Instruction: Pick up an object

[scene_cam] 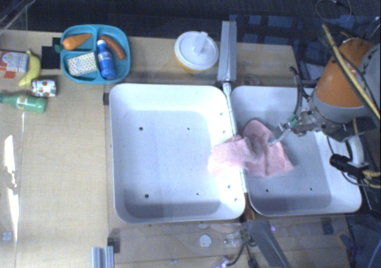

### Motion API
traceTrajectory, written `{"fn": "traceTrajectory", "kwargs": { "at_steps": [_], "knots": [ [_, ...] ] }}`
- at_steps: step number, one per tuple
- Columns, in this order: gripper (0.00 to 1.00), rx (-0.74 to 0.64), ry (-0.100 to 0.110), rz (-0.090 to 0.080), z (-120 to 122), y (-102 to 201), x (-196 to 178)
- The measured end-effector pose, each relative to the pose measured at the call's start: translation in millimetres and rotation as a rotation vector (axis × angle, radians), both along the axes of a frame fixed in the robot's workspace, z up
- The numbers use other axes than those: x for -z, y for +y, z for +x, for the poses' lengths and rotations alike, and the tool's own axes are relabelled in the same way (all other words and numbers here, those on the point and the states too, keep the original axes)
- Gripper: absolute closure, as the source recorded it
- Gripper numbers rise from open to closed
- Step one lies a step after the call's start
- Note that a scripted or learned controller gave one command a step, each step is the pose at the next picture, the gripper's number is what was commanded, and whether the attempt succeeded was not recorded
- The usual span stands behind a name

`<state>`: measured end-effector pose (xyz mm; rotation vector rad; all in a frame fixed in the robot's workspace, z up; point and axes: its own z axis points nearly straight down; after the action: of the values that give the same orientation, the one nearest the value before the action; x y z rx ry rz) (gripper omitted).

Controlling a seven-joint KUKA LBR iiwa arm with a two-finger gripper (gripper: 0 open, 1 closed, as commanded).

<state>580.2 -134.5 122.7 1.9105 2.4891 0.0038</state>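
At the upper left of the frame a blue tray (95,53) of toy food is sitting on the table (53,159), well clear of my work. The left bin (155,147) is lying bare at centre. Right of centre, the pink cloth (250,155) is draping over the divider between the bins. I am reaching my gripper (278,136) to its right edge; whether I am gripping it I cannot tell. The cloth is not lifted yet.
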Motion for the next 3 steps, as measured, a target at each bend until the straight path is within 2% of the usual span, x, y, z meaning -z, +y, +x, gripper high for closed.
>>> {"fn": "traceTrajectory", "kwargs": {
  "at_steps": [1, 2, 3],
  "knots": [
    [0.00, -0.122, -0.008, -0.002, 18, 39, 33],
    [1.00, -0.123, -0.016, -0.004, 21, 40, 20],
    [1.00, -0.007, -0.002, -0.001, 70, 76, -100]
  ]
}}
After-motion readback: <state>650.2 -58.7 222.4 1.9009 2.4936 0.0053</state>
